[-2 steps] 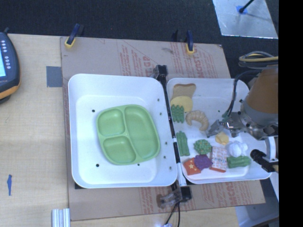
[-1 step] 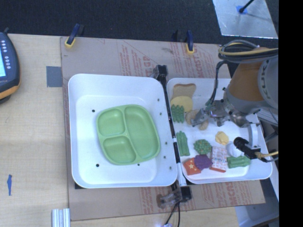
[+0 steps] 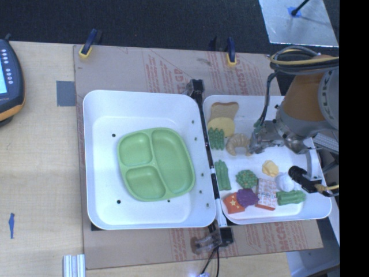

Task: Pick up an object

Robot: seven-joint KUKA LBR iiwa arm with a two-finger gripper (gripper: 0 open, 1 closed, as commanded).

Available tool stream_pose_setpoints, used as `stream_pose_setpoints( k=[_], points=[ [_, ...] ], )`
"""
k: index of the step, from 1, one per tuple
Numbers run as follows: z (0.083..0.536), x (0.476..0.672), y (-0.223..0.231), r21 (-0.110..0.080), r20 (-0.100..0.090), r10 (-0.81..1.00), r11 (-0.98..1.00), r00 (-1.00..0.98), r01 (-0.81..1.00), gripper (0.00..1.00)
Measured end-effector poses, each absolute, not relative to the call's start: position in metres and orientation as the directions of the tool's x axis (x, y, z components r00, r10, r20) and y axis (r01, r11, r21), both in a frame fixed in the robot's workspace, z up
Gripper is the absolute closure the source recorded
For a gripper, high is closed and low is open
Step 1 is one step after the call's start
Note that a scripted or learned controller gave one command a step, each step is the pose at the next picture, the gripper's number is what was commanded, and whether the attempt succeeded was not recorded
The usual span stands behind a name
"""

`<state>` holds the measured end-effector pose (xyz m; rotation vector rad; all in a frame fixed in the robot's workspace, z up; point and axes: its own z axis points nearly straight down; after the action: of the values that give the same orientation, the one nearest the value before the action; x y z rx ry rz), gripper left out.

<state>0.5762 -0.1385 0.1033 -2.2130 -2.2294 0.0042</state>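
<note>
The right bin [image 3: 316,211] holds several toy foods. At its back lie a bread slice [image 3: 225,109] and a yellow round piece [image 3: 220,126], with a green ridged piece [image 3: 215,138] beside them. A tan croissant-like piece [image 3: 236,145] sits mid-bin. Toward the front are a green stick [image 3: 222,175], a broccoli [image 3: 246,179], a purple piece [image 3: 247,197], a red piece with a star [image 3: 232,203], a red-and-white packet [image 3: 266,193], a small yellow piece [image 3: 270,168], a white egg [image 3: 285,183] and a green piece [image 3: 290,198]. My gripper [image 3: 257,142] is low in the right bin, just right of the tan piece.
The left bin [image 3: 98,154] carries a green divided plate [image 3: 155,164]. A black divider rail [image 3: 205,149] runs between the bins. Blue and yellow clamps [image 3: 231,52] pin the cardboard at the back. A pendant [image 3: 8,79] lies at the far left of the bench.
</note>
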Motion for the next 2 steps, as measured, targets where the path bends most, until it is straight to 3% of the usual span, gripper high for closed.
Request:
stream_pose_setpoints(
  k=[1,2],
  points=[
    [0.102,0.576,-0.138,-0.004,-0.002,1.000,0.008,-0.008,1.000,0.00],
    [0.092,0.618,-0.188,0.000,-0.003,1.000,0.001,-0.001,1.000,0.00]
  ],
)
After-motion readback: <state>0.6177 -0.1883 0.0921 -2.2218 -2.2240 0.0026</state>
